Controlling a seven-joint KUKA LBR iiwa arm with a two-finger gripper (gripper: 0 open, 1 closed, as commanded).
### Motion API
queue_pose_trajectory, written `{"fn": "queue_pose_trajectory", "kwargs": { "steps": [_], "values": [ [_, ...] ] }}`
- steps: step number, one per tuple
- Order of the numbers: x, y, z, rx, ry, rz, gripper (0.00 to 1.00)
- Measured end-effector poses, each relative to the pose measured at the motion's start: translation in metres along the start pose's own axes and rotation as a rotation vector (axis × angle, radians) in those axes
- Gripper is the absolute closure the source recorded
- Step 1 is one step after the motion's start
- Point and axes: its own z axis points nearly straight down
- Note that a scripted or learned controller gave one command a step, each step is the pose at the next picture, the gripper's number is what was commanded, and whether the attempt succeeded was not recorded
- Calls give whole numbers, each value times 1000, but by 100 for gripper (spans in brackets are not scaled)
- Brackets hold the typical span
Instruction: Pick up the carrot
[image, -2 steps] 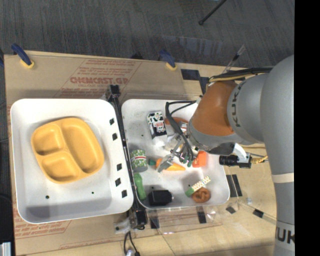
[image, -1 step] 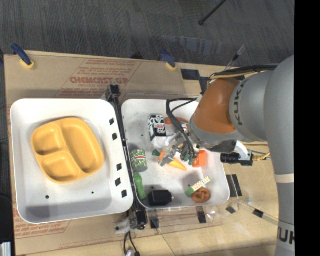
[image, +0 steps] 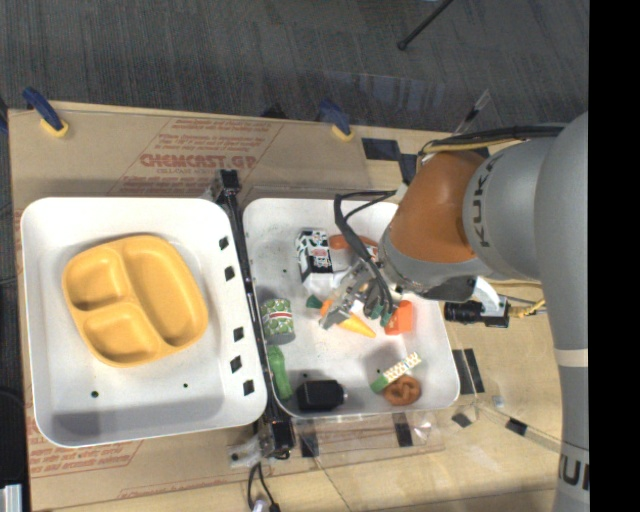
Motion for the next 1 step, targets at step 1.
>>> {"fn": "queue_pose_trajectory", "kwargs": {
  "steps": [1],
  "values": [
    [-1, 1, -10, 0, -3, -9, 100]
  ]
}}
